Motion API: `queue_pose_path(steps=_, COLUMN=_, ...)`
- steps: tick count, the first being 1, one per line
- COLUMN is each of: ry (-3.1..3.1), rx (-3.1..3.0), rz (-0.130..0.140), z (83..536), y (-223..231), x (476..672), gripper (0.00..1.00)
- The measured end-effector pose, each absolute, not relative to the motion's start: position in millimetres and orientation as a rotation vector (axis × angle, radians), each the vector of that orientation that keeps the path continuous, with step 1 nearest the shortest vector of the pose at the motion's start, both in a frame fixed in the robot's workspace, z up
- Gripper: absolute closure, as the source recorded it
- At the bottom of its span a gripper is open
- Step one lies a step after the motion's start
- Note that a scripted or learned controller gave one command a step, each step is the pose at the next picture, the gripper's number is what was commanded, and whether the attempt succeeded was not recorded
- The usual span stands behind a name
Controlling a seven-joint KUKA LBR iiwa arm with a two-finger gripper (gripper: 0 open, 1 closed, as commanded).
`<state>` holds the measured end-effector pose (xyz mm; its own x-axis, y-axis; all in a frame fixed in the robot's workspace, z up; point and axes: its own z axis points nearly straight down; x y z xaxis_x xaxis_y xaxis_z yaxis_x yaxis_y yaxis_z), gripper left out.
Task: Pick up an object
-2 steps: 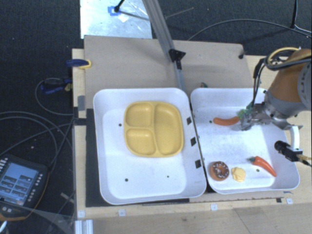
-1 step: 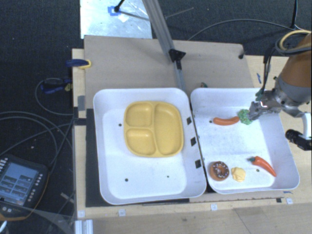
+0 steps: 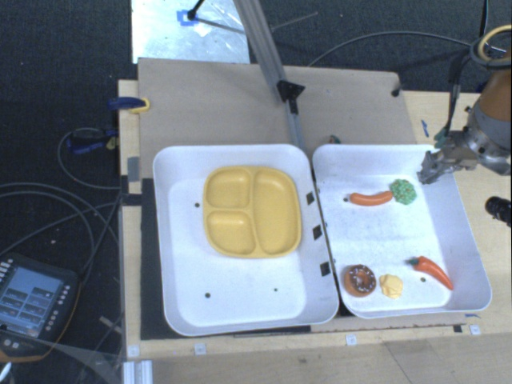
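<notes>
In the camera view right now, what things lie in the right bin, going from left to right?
Donut → sausage → small yellow piece → broccoli → carrot, with the gripper above the bin's far right edge.

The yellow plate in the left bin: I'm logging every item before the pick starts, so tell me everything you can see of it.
The yellow plate is a rounded-square divided tray, apparently smooth plastic, pale yellow throughout. Raised ridges split it into three compartments: two smaller ones on the view's left, one above the other, and one tall one on the right. All three hold nothing. It lies flat, right side up, turned slightly, in the upper middle of the left bin, resting on the bin floor and clear of its walls. Nothing else touches it.
</notes>
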<state>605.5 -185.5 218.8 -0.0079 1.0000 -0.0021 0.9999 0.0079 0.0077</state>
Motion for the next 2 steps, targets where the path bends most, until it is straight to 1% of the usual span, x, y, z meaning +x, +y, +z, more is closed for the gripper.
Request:
queue_pose_path(steps=1, ry=2.235, rx=2.209, rz=0.004, z=214.6, y=-124.0, x=614.8, gripper=1.0)
queue_pose_path(steps=2, ry=2.233, rx=2.207, rz=0.007, z=227.0, y=-70.9, x=626.3, gripper=1.0)
